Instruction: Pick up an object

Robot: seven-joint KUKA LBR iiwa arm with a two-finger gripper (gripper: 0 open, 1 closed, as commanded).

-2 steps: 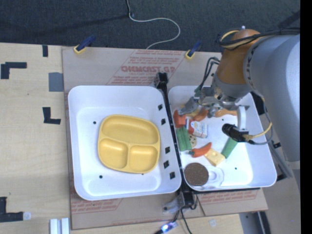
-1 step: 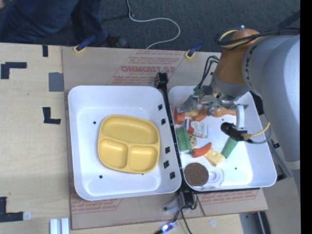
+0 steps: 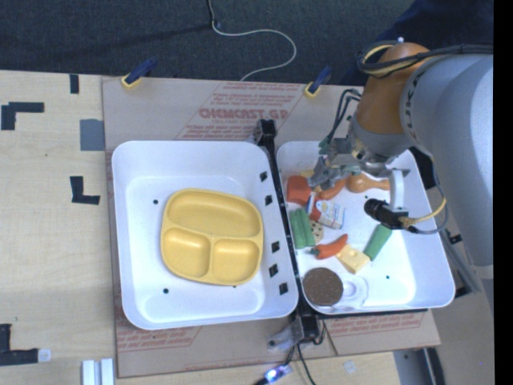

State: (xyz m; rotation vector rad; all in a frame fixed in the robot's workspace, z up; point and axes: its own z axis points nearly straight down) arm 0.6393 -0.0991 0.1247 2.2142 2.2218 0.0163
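My gripper (image 3: 327, 176) hangs over the back of the right bin (image 3: 417, 287), low above a cluster of toy food. Right under and beside it lie an orange-red cup-like piece (image 3: 297, 189), an orange piece (image 3: 360, 182) and a small white packet (image 3: 329, 213). Further forward lie a green stick (image 3: 302, 228), a red chili (image 3: 331, 248), a yellow cheese wedge (image 3: 351, 260), a green cylinder (image 3: 377, 241) and a brown round patty (image 3: 323, 285). I see nothing clearly held between the fingers.
The left bin (image 3: 132, 215) holds a yellow sectioned plate (image 3: 212, 237). A black divider with clips runs between the bins (image 3: 276, 215). The grey arm (image 3: 449, 111) covers the right bin's back right corner. A white cable (image 3: 256, 38) lies on the dark floor behind the bench.
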